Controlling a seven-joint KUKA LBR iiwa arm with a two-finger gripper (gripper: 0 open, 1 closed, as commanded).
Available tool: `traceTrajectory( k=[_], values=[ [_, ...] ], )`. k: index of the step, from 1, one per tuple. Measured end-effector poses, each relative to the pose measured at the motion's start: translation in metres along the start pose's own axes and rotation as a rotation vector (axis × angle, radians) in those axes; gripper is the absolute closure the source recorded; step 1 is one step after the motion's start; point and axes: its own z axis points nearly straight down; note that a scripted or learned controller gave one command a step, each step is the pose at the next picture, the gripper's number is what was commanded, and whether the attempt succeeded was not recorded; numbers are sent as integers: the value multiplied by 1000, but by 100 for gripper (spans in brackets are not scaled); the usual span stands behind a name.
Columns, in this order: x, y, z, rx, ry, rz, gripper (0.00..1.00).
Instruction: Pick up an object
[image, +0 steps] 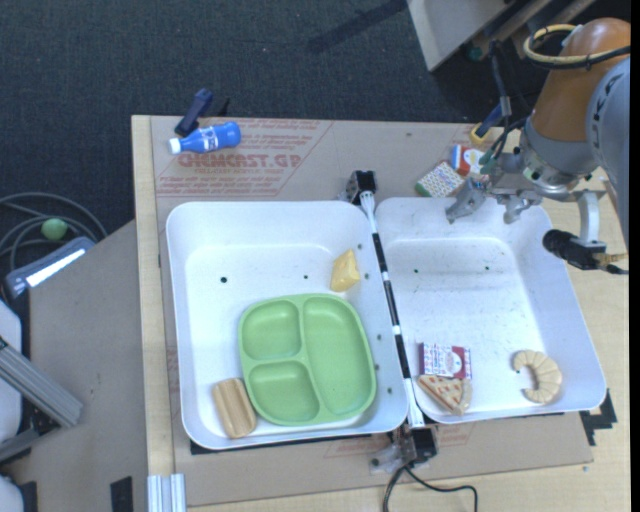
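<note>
Pincer (490, 203) spread open over right bin's (560, 268) far rim; croissant (537, 374) well apart.

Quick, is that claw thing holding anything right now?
Gripper: jaws open, nothing between them, above the far edge of the right bin.

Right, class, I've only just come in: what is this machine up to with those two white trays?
A grey and orange robot arm reaches in from the right, its claw hovering over the far edge of the right bin. It holds nothing. That bin contains a croissant, a pizza slice and a small red packet. The left bin has a green divided plate, a yellow wedge and a tan bread-like piece.
</note>
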Motion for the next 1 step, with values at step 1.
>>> traceTrajectory(
  k=[1],
  values=[
    [37, -20, 72, 4, 3, -3, 0]
  ],
)
